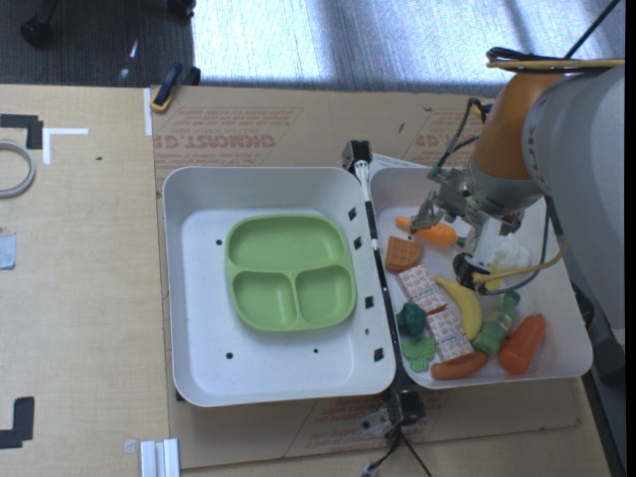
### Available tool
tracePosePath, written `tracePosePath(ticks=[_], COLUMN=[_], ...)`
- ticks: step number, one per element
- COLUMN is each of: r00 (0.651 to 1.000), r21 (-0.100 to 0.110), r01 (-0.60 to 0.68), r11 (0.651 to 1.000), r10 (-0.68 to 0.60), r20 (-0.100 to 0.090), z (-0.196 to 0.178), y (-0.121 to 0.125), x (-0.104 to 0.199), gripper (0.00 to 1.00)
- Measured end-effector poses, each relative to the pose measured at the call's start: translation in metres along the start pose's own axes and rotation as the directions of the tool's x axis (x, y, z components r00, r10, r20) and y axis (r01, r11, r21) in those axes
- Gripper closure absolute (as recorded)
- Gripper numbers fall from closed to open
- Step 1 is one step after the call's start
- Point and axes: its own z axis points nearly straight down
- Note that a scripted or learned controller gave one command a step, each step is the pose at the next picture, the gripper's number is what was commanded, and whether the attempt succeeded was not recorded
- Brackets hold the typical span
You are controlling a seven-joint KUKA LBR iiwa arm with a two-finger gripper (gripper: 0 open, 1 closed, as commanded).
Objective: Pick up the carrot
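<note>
The carrot (523,343) is fat and orange with a green top, and it lies in the front right corner of the right bin (567,364). My gripper (444,223) hangs over the back middle of that bin, well behind the carrot. A small orange piece (436,234) lies right under the gripper's tip. Whether the gripper touches that piece is hidden by the wrist.
The right bin also holds a brown waffle (403,254), a banana (462,304), pink-white wafers (434,308), a green broccoli (412,322), a red-orange pepper (459,367) and a white object (510,256). A green divided plate (291,271) sits in the left bin (194,356).
</note>
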Motion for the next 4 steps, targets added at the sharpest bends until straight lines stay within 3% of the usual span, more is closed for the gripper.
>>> tracePosePath(ticks=[1,2,3,4], r00=[1.0,1.0,0.971,0.971], r21=[0.0,0.0,0.0,0.001], r01=[-0.001,-0.001,-0.24,-0.237], r11=[1.0,1.0,0.971,0.971], r10=[0.001,0.001,0.24,0.237], r20=[0.0,0.0,-0.001,-0.001], z=[-0.01,-0.01,0.01,0.0], y=[0.001,0.001,-0.006,-0.005], x=[0.0,0.0,-0.005,-0.005], gripper=[1.0,0.0,0.0,1.0])
